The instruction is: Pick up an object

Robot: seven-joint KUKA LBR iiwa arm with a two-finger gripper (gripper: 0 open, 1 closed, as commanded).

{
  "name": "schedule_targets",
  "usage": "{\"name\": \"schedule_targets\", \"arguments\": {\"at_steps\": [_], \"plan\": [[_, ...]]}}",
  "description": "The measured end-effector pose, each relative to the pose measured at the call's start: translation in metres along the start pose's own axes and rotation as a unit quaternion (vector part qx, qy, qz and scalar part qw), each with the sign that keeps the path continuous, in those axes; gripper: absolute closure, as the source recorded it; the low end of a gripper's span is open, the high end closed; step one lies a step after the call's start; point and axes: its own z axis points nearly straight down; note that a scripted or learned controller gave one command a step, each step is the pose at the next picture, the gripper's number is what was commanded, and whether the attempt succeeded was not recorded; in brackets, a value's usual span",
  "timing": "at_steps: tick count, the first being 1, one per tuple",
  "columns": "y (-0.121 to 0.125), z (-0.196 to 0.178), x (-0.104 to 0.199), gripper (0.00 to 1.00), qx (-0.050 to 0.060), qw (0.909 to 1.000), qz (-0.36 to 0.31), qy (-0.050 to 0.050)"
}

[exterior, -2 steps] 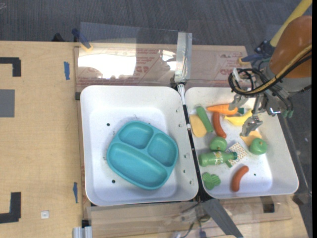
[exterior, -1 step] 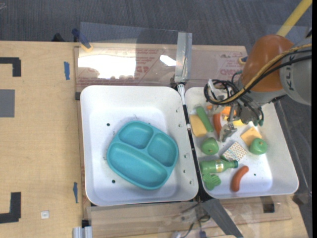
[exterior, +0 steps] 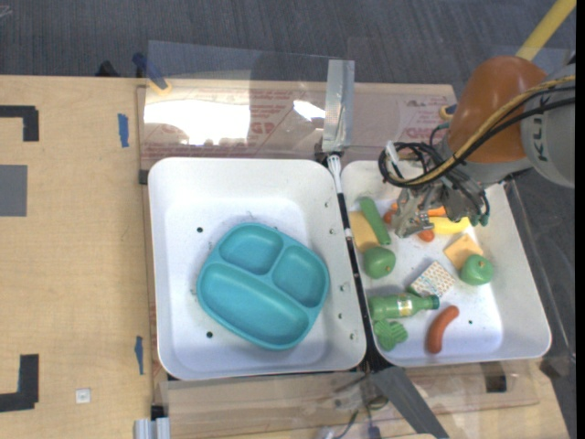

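Note:
My gripper [exterior: 416,222] hangs low in the back part of the right bin [exterior: 526,332], under the orange wrist band and a tangle of black cables. It is just over small orange pieces [exterior: 426,236]. A long green vegetable [exterior: 373,219] and a yellow block [exterior: 365,236] lie close on its left. A yellow cheese wedge [exterior: 463,245] and a green apple [exterior: 475,269] lie to its right. In front are a green round fruit [exterior: 378,262], a checkered cracker [exterior: 432,279], a green bottle [exterior: 402,306], a broccoli piece [exterior: 389,334] and a red sausage [exterior: 441,327].
The left bin [exterior: 183,190] holds a teal divided plate [exterior: 263,283]. A raised divider [exterior: 345,245] separates the two bins. A clear panel with a metal post [exterior: 336,108] stands behind them. Wooden bench surface [exterior: 64,245] spreads to the left.

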Motion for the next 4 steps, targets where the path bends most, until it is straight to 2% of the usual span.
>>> {"name": "schedule_targets", "arguments": {"at_steps": [1,2,3,4], "plan": [[0.0,0.001,0.0,0.0,0.0,1.0,0.0,0.001],[-0.018,0.015,0.024,0.0,-0.002,0.9985,0.054,0.008],[-0.017,0.0,0.019,1.0,0.0,0.9986,0.053,0.001],[-0.017,0.001,0.02,0.0,0.0,0.9986,0.053,0.002]]}}
